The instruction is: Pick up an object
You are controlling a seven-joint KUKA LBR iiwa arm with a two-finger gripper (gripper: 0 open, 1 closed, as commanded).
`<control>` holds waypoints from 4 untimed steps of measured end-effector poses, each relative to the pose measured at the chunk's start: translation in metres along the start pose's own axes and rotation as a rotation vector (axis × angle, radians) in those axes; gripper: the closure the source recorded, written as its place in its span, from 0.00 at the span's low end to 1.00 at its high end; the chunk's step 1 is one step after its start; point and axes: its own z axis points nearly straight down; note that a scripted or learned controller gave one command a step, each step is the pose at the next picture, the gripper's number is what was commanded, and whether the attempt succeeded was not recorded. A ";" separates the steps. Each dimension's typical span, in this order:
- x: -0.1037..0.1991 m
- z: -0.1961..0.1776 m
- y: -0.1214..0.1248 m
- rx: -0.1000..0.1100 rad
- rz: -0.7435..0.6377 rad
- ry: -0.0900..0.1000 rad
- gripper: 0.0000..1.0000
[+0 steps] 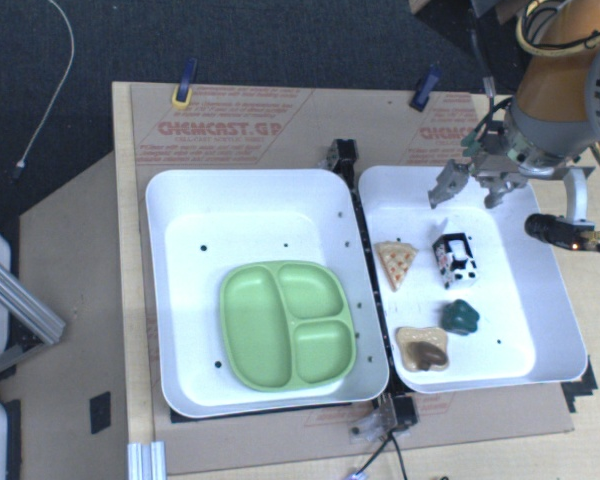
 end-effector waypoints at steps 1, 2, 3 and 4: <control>0.000 -0.009 0.003 -0.015 -0.003 -0.002 0.00; 0.010 0.040 0.006 -0.010 -0.004 -0.001 0.00; 0.013 0.082 0.004 -0.016 -0.003 -0.004 0.00; 0.013 0.114 0.006 -0.016 -0.002 -0.003 0.00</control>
